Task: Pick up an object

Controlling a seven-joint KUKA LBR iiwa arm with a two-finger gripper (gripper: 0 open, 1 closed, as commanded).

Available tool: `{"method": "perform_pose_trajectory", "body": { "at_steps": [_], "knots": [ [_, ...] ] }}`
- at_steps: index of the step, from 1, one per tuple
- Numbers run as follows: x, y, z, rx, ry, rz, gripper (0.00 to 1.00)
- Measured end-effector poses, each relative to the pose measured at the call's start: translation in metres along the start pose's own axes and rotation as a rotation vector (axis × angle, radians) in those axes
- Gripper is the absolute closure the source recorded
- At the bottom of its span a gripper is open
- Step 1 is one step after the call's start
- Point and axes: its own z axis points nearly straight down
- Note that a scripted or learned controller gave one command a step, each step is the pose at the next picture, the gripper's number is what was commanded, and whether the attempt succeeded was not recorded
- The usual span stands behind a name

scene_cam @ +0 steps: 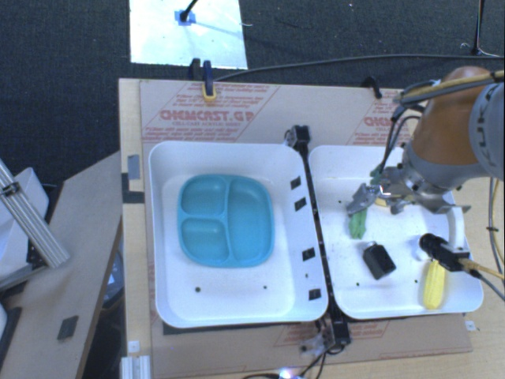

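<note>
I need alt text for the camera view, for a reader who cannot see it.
The robot's hand is close above a green object in the right bin, which also holds a black block and a yellow corn cob. The left bin holds a blue divided plate.

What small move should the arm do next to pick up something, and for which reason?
Probably a short drop straight down onto the green object. The gripper hangs just above its far end in the right bin, so it is the nearest target. The black block and the yellow corn lie farther toward the bin's front.
</note>
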Motion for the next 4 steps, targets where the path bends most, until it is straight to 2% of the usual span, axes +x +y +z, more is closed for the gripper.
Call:
{"method": "perform_pose_trajectory", "body": {
  "at_steps": [1, 3, 4],
  "knots": [
    [0.0, 0.002, -0.005, -0.009, -0.001, -0.001, 0.0],
    [-0.012, 0.007, 0.095, -0.005, -0.001, 0.001, 0.0],
    [-0.012, 0.008, 0.097, -0.009, -0.001, 0.002, 0.0]
  ]
}}
